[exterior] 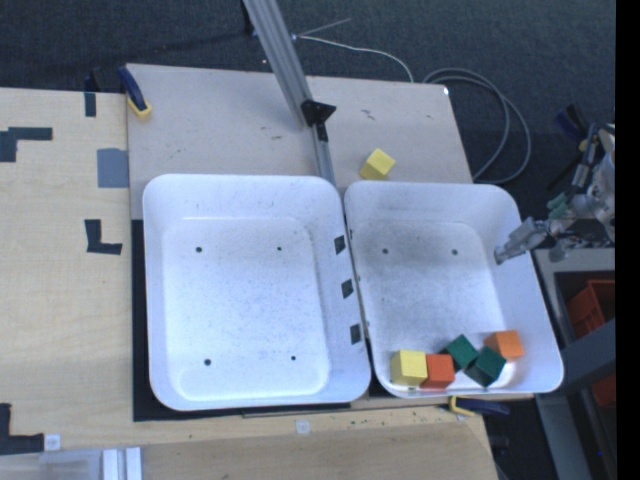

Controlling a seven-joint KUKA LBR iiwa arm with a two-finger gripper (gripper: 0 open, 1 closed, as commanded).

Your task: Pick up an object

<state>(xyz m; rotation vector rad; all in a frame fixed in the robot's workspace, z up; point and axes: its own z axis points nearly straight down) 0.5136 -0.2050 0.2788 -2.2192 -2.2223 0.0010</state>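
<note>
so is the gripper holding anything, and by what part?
Nothing held. The gripper sits at the right bin's right rim with nothing between its fingers; the blocks lie in the bin's near corner, apart from it.

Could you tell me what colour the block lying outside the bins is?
Yellow block, on the board; camera view.
</note>
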